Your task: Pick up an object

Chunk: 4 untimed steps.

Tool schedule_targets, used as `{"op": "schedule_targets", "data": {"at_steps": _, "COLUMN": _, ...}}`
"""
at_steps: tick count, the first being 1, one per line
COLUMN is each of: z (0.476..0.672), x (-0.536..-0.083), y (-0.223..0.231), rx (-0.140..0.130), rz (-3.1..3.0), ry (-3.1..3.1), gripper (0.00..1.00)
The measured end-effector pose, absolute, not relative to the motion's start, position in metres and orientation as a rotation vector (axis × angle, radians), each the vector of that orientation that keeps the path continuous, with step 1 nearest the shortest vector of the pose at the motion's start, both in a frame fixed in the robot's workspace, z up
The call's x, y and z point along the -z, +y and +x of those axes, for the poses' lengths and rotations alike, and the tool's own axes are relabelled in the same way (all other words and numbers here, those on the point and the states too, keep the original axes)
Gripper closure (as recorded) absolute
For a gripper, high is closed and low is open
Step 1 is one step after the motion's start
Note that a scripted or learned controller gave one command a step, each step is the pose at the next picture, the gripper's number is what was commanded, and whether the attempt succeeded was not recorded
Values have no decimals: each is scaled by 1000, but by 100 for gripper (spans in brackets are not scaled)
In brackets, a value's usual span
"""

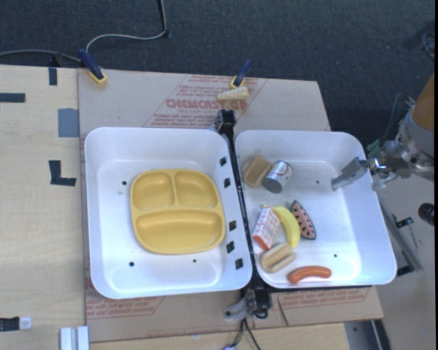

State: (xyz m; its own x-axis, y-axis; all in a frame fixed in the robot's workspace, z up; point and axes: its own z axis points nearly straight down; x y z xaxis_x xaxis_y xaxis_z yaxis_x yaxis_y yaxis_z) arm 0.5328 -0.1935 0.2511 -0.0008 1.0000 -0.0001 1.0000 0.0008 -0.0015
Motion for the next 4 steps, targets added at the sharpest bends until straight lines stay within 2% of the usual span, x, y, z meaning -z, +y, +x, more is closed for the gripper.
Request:
{"op": "schedule_targets", "data": {"at_steps": 1, "z": 546, "x": -130, "y": -141, "rx": -2, "rz": -2217, "ry": -2221, "gripper": 0}}
{"op": "schedule_targets", "data": {"at_steps": 2, "z": 590, "x": -86, "y": -92, "rx": 4, "rz": -2220, "ry": -2225, "gripper": 0}}
{"op": "schedule_targets", "data": {"at_steps": 3, "z": 632, "x": -85, "y": -100, "rx": -1, "rz": -2220, "ry": -2223, "gripper": 0}}
{"op": "schedule_targets", "data": {"at_steps": 4, "z": 633, "x": -97, "y": -100, "rx": 2, "rz": -2220, "ry": -2227, "gripper": 100}}
